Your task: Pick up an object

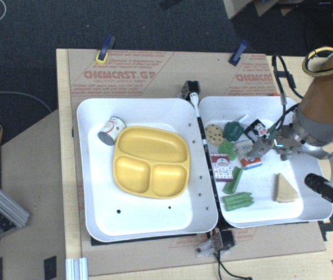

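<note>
Two shallow white plastic bins sit side by side on my bench; the left bin (90, 174) carries a big yellow moulded plastic tray with three compartments (151, 161), the largest thing here, stiff and light but too broad for the jaws except at its rim. Beside its upper left corner lies a small white can with a grey end (111, 129), tipped over and, I judge, apt to roll. The right bin (306, 206) holds the smaller candidates: a tan wedge like a slice of cheese (284, 188) near the right wall, probably light and firm, best taken across its flat flanks; a green pod-shaped toy (237, 200) at the front, ridged and narrow, an easy pinch across the middle; a round speckled biscuit-like disc (214, 134), flat and hard to get under. My gripper (258, 149) hangs low over the clutter at the bin's middle; I cannot tell how the jaws stand.
</note>
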`<control>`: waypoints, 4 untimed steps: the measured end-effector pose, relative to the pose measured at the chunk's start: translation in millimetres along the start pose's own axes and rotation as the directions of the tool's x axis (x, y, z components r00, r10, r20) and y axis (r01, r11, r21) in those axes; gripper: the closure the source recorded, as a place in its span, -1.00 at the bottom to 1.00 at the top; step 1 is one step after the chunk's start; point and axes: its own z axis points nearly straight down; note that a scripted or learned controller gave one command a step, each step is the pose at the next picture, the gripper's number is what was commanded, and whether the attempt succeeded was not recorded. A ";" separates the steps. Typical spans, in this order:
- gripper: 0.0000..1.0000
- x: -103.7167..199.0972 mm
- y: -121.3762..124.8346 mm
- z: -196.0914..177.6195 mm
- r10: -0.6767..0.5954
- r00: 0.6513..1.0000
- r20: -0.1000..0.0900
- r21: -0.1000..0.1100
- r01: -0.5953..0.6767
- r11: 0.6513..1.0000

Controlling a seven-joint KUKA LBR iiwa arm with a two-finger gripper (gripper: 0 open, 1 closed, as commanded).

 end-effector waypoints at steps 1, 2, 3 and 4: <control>-1.00 3.2 -5.9 44.5 0.001 1.000 0.001 -0.002 -0.001 1.000; -1.00 4.2 -4.7 79.5 0.001 1.000 0.001 -0.008 -0.001 1.000; 1.00 3.9 -3.1 66.1 0.002 1.000 0.002 -0.015 -0.002 1.000; 1.00 -3.3 -5.0 5.1 0.000 1.000 0.006 -0.015 0.000 1.000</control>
